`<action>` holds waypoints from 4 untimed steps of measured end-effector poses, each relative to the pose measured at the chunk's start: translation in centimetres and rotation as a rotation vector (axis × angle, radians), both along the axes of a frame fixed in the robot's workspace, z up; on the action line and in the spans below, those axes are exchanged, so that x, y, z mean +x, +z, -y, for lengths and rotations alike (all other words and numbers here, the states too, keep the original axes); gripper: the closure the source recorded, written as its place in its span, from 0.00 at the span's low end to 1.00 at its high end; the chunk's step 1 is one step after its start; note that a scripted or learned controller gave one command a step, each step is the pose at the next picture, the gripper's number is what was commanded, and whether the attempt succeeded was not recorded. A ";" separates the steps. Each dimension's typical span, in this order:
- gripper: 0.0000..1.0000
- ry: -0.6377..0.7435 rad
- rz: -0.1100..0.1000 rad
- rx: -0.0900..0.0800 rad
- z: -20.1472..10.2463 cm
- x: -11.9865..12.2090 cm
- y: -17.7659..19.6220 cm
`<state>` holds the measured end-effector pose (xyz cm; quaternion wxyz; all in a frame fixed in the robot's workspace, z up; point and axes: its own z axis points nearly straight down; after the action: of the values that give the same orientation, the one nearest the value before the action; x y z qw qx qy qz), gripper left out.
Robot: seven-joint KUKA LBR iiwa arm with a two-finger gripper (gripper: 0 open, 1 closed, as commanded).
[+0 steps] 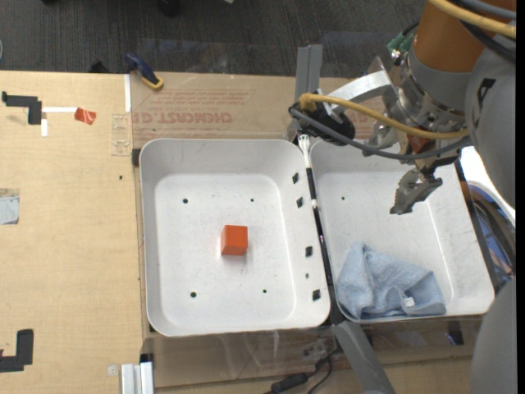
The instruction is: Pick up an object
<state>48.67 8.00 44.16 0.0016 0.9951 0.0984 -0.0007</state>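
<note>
While gripper (pixel 413 191) hangs over right bin (pixel 459 220), can't tell if open or closed. Blue cloth (pixel 385 281) below it. Orange block (pixel 235 240) in left bin (pixel 164 220).

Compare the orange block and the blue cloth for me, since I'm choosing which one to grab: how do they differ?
The orange block is a small, rigid cube with crisp edges; the blue cloth is larger, soft and crumpled into folds. The block sits alone mid-floor of the left bin; the cloth is bunched against the near edge of the right bin. The end effector hangs over the cloth's bin, not the block's. Both lie loose, ungrasped.
</note>
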 end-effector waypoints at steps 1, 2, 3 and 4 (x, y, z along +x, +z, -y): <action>0.00 0.000 0.000 0.000 -1.2 0.7 0.0; 1.00 -0.003 -0.001 -0.004 -1.1 0.8 0.9; 0.00 -0.002 -0.002 -0.004 -1.1 0.8 0.9; 0.00 0.025 -0.003 -0.001 -1.9 -0.9 -4.5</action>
<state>47.75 9.87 39.68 0.0020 0.9938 0.1110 -0.0021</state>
